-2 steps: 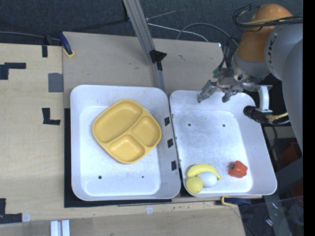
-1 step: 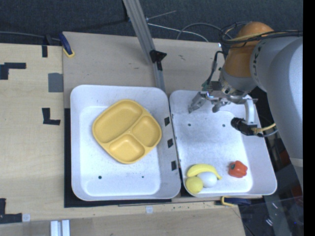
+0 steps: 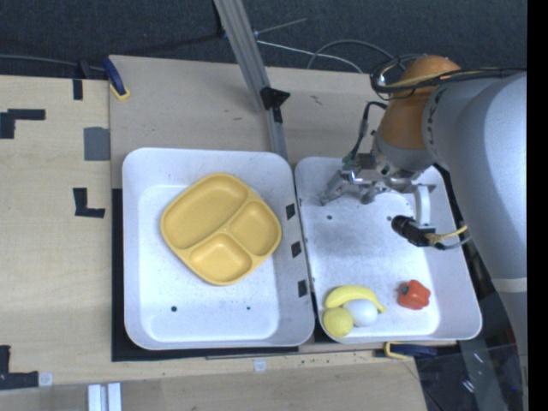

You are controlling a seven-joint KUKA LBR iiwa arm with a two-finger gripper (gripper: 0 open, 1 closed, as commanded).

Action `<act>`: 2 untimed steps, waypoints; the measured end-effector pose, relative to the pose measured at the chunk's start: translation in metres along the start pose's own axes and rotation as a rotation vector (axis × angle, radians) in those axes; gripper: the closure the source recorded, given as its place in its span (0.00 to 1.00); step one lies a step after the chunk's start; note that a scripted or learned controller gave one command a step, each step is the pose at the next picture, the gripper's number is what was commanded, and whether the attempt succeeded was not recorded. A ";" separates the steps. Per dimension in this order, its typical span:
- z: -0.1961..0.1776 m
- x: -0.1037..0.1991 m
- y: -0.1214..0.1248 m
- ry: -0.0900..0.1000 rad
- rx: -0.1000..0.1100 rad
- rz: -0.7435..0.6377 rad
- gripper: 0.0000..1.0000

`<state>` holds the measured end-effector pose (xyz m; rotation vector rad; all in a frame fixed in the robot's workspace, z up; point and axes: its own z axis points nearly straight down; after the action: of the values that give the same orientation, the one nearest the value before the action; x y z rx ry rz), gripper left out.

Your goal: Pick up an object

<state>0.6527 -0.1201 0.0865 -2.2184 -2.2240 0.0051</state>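
Yellow, mostly: a banana [image 3: 353, 295], a lemon [image 3: 337, 321] and, away in the left bin [image 3: 205, 319], a three-part plate [image 3: 221, 228] lying flat near that bin's middle with nothing in its wells. Packed along the near edge of the right bin [image 3: 360, 247]: lemon in the near left corner, banana just behind it and curved over it, long axis running along the near edge, and a white ball [image 3: 365, 312] tucked against both. Further along the same edge, apart from that cluster, a small red fruit [image 3: 413, 294], alone and so probably the easiest to take.

At the far edge of the right bin, the gripper [image 3: 353, 191], hanging low over the floor with its prongs apparently parted and nothing between them but bare white plastic. From there, all four pieces toward the near edge, across a bare stretch of the bin; banana group nearly straight toward the near edge, red fruit toward the near right corner.

Judged from this: no pick begun. Next, a crossing of the bin to the near edge, then a descent, ideally closing across the banana's short width or around the lone red fruit. Risk of nudging neighbours in the crowded corner, or of striking the rim.
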 end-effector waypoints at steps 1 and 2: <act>-0.012 0.001 0.000 0.001 -0.001 -0.002 1.00; -0.071 0.010 0.004 0.002 -0.007 0.000 1.00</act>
<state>0.6572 -0.1105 0.1578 -2.2204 -2.2270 -0.0049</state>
